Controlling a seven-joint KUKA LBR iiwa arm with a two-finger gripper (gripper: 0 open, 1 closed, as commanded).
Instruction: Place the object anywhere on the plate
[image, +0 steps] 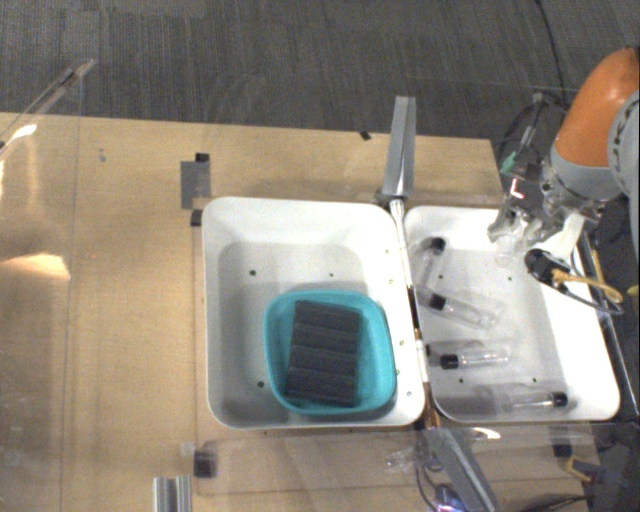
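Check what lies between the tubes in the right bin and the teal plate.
The two bins' adjoining rims separate the clear tubes from the teal plate in the left bin. A dark ridged block lies on the plate's middle.

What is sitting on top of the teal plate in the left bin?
A dark ribbed block lies on the teal plate, covering most of its middle; the plate's floor beneath it is hidden. The plate rests in the left bin. The clear tubes lie in the right bin.

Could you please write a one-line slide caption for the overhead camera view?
KUKA arm's gripper at the back of the right bin of clear tubes; teal plate holding a dark ridged block in the left bin.
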